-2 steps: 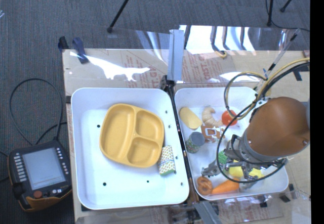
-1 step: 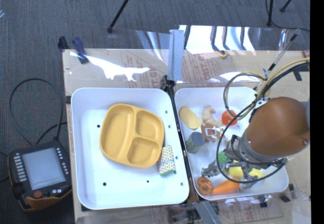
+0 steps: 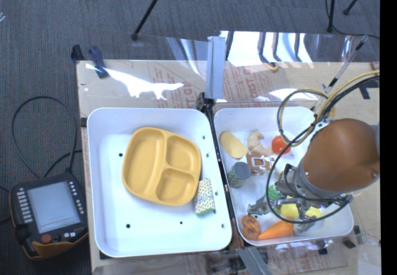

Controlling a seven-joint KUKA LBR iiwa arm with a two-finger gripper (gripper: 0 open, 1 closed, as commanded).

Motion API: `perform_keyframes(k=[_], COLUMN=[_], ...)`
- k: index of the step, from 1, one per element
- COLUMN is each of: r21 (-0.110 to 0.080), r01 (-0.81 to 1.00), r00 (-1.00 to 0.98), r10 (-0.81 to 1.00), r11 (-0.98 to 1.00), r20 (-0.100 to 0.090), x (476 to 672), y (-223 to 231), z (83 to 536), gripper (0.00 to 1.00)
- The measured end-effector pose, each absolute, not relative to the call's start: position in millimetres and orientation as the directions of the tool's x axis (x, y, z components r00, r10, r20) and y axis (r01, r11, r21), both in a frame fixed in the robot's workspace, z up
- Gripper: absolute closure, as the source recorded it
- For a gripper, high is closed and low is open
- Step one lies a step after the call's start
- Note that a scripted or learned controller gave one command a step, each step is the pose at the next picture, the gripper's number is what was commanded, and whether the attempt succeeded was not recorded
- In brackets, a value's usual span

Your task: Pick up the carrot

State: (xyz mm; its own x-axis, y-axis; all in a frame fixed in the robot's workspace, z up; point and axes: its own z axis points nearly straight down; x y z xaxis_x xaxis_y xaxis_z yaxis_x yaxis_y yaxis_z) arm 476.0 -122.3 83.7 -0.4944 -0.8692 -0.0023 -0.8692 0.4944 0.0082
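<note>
An orange carrot [image 3: 276,230] lies near the front edge of the right bin [image 3: 247,117], pointing left to right. My gripper [image 3: 296,213] hangs just above and behind it, under the arm's orange band [image 3: 342,149]. A yellow item [image 3: 291,210] sits right under the gripper. No object shows between the gripper and the carrot.
The right bin also holds a pretzel-like brown ring [image 3: 250,226], a grey can [image 3: 239,174], a pale yellow piece [image 3: 232,144], a red tomato [image 3: 280,144] and a beige item [image 3: 255,140]. The left bin [image 3: 108,230] holds a yellow divided plate [image 3: 162,165] and a patterned packet [image 3: 205,196].
</note>
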Motion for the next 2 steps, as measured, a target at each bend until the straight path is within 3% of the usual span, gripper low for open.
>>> perform_keyframes(k=[1, 2], r21=[0.006, 0.004], r01=[-0.857, -0.836], r00=[-0.515, -0.548], r10=[-0.857, -0.836], r11=[0.515, 0.548], r20=[-0.001, -0.005], x=[476.3, 476.9], y=[-101, -125], z=[84, 84], gripper=[0.0, 0.0])
